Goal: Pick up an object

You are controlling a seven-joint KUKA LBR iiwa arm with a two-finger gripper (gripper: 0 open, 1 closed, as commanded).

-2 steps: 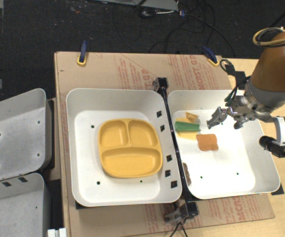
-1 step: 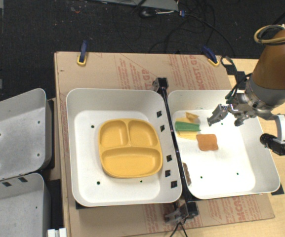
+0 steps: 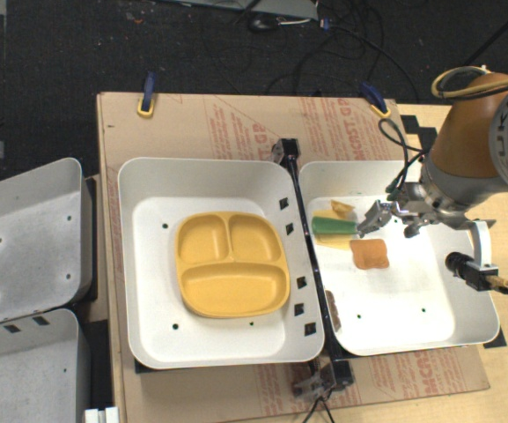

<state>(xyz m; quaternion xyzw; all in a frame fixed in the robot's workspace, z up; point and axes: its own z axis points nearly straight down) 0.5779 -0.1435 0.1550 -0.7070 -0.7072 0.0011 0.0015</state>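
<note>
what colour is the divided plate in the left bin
Yellow. The divided plate shows clearly in the camera view, lying flat in the left bin.

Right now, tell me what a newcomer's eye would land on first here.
First the yellow divided plate, lying flat in the middle of the left bin. Next the grey and orange arm reaching in from the right, its gripper low over the right bin, beside a green object and an orange block.

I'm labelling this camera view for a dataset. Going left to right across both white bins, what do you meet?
Yellow plastic divided plate → green oblong block → orange sponge-like square piece → the arm's claw.
</note>
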